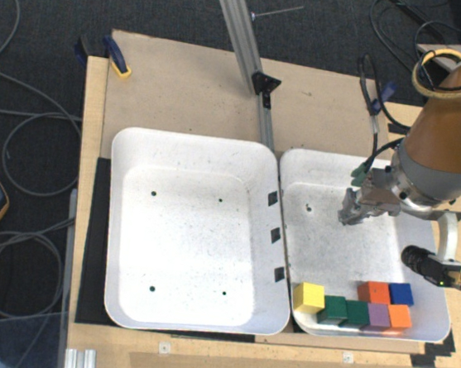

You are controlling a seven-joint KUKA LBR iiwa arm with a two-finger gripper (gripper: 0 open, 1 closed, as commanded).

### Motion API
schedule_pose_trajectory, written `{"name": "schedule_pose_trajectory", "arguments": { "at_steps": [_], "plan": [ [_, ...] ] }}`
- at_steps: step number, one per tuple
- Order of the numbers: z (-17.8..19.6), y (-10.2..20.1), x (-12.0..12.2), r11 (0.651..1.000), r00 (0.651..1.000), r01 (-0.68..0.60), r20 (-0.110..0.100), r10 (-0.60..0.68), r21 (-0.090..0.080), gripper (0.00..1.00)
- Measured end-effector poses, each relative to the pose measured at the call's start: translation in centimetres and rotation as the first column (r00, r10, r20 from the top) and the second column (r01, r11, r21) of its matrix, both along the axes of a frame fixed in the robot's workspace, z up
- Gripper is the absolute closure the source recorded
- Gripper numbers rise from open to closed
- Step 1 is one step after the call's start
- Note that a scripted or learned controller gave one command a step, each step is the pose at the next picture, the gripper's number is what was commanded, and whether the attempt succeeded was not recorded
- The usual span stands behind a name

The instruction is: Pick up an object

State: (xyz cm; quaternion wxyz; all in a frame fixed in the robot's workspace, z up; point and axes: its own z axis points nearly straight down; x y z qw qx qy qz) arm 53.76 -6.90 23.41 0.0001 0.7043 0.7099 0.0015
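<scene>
From my remote seat I see the jaws (352,212) over the right bin (321,257), toward its 12 o'clock end, nothing visible between the fingers; I cannot tell how far apart they stand. The blocks sit clustered at the bin's 5 o'clock corner, well apart from the jaws: yellow block (310,296) at the cluster's 9 o'clock, then two green blocks (345,310), a purple block (379,315), two orange blocks (398,316) and a blue block (400,293). Left bin (183,231) lies beside it on the desk (186,73).
</scene>
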Motion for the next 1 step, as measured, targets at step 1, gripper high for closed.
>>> {"name": "schedule_pose_trajectory", "arguments": {
  "at_steps": [1],
  "plan": [
    [0.66,5.71,0.16,1.000,1.000,0.000,0.000,0.000,0.001,1.00]
  ]
}}
